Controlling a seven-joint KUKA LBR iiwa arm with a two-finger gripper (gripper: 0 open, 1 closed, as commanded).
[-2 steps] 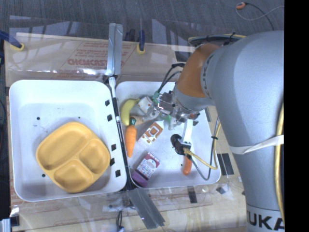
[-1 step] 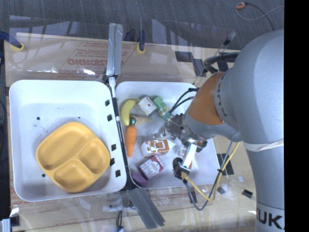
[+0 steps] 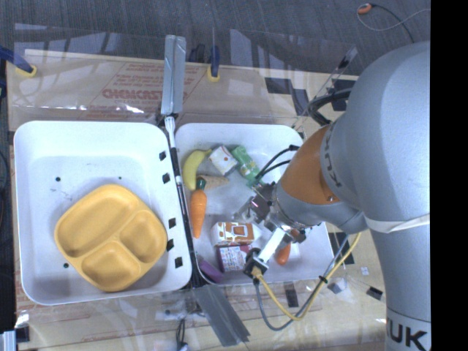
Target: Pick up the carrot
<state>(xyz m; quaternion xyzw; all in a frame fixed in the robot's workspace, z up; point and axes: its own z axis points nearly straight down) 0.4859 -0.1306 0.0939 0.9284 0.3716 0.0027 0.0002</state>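
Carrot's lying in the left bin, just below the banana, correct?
Not quite: the bin is wrong. The camera view shows the carrot lying in the right bin, just below the banana.

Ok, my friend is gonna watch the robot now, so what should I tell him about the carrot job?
Tool: low over the middle of the right bin, next to a small carton. It is not on the carrot.
Carrot: lying in the right bin along its left wall, just below the banana, with its green top toward the banana and apart from the tool.
Done: nothing yet; the carrot is not picked up.
Left: bring the tool across to the carrot, grip it, and lift it out.
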